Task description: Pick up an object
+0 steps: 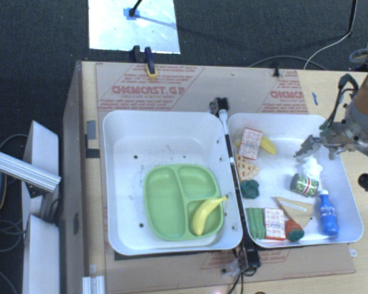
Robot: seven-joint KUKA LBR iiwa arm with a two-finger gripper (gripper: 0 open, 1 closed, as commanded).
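Note:
My gripper (319, 149) hangs over the far right part of the right bin (343, 182), open, with nothing between its fingers. Just below it lie a white object (313, 166) and a green can (304, 185) on its side. A blue bottle (327, 215) lies near the bin's right wall, with a tan wedge (296, 207) and a red strawberry (294, 230) to its left. A small printed carton (252, 143) and a yellow piece (267, 146) sit at the bin's far left.
The left bin (129, 139) bears a green divided plate (168, 195) with a banana (206, 212) in it. A waffle cracker (245, 166), a dark green lump (250, 188) and a green-and-red packet (265, 223) lie along the right bin's left wall.

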